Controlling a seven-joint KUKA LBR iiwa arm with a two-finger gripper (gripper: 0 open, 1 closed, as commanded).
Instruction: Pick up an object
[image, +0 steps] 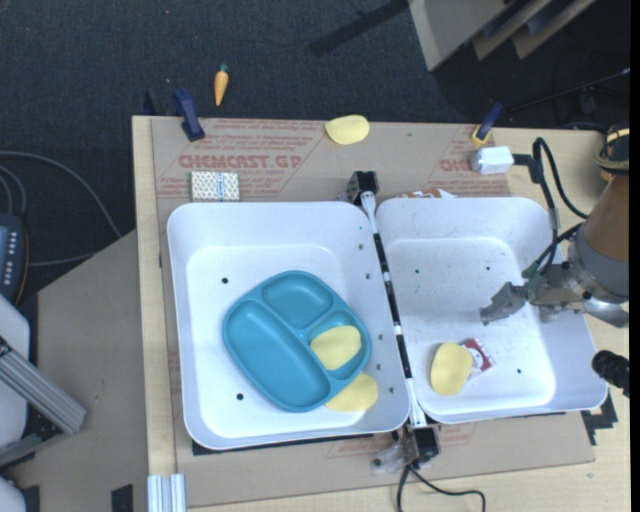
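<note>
The soft yellow oval piece lies in the near part of the right white bin, long axis running near to far, tilted slightly right. The gripper hovers just far-right of it, holding nothing; can't tell its spread. A straight drop would probably miss it or nudge it away.

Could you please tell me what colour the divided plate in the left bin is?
The divided plate is blue, seen clearly in the camera view.
</note>
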